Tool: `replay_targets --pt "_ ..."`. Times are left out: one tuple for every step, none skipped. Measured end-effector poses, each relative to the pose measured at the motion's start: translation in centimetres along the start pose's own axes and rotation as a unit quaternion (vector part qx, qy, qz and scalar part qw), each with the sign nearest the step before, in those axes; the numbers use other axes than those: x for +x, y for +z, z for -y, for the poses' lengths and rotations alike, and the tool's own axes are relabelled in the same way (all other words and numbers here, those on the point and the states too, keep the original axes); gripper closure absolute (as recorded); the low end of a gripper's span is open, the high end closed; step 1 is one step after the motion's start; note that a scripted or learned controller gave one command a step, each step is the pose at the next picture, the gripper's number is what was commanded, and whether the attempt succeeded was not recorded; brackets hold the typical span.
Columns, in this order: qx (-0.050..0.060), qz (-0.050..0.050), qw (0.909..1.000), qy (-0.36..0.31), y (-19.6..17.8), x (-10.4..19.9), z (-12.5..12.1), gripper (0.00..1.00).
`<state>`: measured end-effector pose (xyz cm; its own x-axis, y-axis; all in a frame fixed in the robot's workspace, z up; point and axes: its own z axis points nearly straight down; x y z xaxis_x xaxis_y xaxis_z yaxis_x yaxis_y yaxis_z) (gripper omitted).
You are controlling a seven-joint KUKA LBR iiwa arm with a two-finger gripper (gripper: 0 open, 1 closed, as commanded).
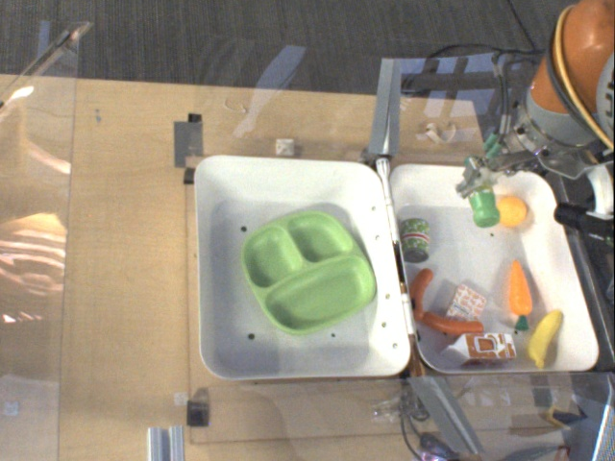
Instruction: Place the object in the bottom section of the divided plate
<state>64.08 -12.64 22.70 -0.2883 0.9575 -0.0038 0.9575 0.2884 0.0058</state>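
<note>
Green plastic bottle-shaped toy [484,208] sits at the gripper [478,182] tip, 12 o'clock in the right white bin [577,353]; fingers appear to straddle its top, grasp unconfirmed. Risk, judged: weak pinch drops it crossing the bin wall, or it lands in an upper section of the green divided plastic plate [307,272] in the left white bin [216,257]. Nearby, largest first: red sausage [447,324], orange carrot [519,289], yellow banana [545,338], orange ball [514,211] touching the toy at 3 o'clock, may get nudged
</note>
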Motion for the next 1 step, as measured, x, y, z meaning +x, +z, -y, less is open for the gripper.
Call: replay_targets --pt "-0.001 -0.001 0.9741 -0.226 2.73 8.64 -1.63 1.00"
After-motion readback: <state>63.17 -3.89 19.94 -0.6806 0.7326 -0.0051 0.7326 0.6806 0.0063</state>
